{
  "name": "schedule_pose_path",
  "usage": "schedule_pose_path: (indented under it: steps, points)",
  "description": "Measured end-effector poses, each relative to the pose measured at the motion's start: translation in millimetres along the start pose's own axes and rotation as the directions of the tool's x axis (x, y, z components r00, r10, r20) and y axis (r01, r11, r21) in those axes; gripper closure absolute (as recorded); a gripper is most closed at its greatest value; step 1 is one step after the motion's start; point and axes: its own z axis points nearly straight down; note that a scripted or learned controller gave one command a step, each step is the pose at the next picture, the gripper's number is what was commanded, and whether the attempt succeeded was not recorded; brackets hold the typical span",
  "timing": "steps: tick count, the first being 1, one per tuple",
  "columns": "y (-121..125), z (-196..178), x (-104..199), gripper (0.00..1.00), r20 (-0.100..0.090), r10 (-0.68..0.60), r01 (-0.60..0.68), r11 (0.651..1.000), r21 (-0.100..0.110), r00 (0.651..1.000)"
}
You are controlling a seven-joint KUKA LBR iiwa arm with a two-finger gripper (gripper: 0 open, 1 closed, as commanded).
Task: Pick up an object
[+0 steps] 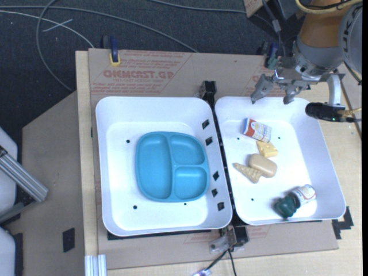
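Camera view has my gripper (280, 92) over the right bin's (326, 154) far rim, fingers spread, nothing between them. Below it lie a carton (256, 130), a cheese wedge (267, 149), a bread roll (262, 165) and a green bottle (292, 201). A blue tray (171, 167) sits in the left bin (109, 154).

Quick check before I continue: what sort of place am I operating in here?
Probably a robotics lab test bench: two shallow white plastic bins clamped to a cardboard-topped bench, loose grey cables on dark carpet, small toy-like objects.
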Motion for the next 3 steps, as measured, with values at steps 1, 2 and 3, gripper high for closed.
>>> schedule_pose_path:
  steps: [1, 2, 3]
  points:
    - [2, -9, 0, 0.00, 0.001, -0.003, 0.003, 1.000, -0.015, 1.000]
    - [7, 33, -6, 0.00, 0.002, -0.002, 0.002, 1.000, -0.013, 1.000]
    - [5, 89, -15, 0.00, 0.002, -0.001, 0.001, 1.000, -0.012, 1.000]
